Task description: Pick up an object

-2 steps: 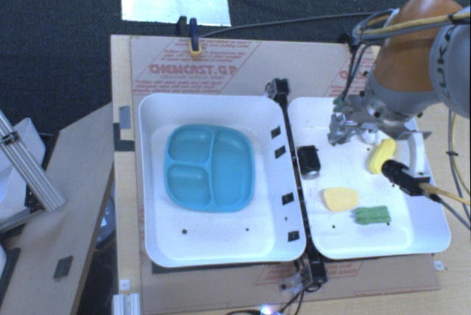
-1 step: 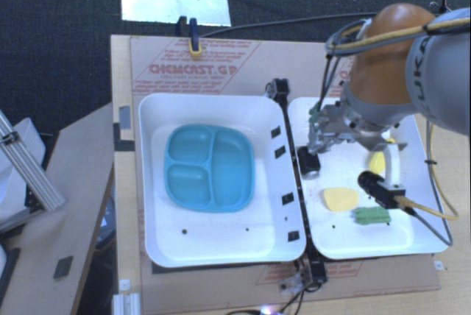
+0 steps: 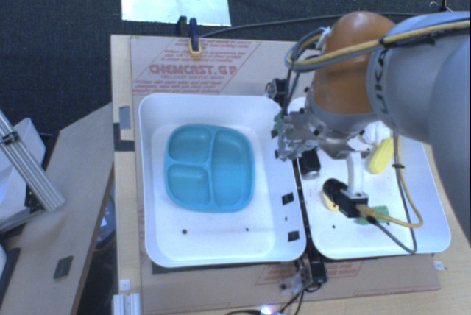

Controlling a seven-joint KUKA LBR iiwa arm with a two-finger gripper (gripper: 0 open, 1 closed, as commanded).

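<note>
A blue divided plate [image 3: 211,167] lies flat in the left white bin [image 3: 169,240]. In the right bin [image 3: 419,232] a yellow object [image 3: 381,156] lies beside a white object [image 3: 377,132], both partly hidden by the arm. My gripper [image 3: 302,156] hangs low over the right bin's left edge, close to the divider between the bins. It is well to the right of the plate and left of the yellow object. The wrist hides most of what lies under it, and nothing shows in its grasp.
The grey arm with its orange band [image 3: 346,71] covers the back of the right bin. A small yellow piece [image 3: 329,202] shows in the right bin's middle. The bins rest on a cardboard sheet [image 3: 199,67], with a blue and yellow clamp [image 3: 193,37] at its back edge.
</note>
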